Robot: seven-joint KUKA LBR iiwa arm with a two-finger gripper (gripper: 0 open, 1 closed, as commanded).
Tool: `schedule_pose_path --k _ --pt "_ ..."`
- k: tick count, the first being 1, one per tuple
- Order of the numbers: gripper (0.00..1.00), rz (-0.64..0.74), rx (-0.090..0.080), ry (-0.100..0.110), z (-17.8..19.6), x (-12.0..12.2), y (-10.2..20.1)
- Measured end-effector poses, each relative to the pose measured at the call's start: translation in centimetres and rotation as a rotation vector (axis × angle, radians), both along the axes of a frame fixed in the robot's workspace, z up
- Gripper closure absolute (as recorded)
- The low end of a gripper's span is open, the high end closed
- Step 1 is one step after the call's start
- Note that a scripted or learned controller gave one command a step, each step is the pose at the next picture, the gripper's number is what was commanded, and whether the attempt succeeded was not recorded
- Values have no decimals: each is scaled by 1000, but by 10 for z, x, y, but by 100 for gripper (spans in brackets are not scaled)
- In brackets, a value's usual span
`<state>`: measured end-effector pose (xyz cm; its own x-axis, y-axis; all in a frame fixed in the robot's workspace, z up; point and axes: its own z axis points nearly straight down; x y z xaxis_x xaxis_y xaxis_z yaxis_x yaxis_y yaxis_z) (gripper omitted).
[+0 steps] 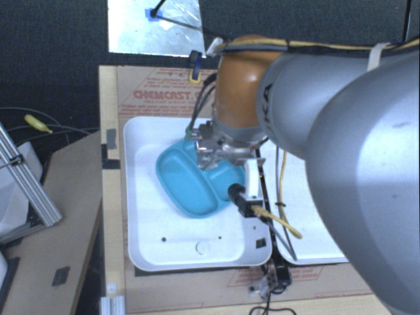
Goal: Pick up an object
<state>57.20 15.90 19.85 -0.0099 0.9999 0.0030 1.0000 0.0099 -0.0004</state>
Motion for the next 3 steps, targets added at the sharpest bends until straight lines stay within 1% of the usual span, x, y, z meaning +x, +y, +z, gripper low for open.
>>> schedule_pose_path --k 1,2,3 --pt "100 -11 -1 -1 66 -88 -40" --pt "100 -3 1 -12 154 -70 -17" --pt "100 -5 5 -21 325 -85 -25"
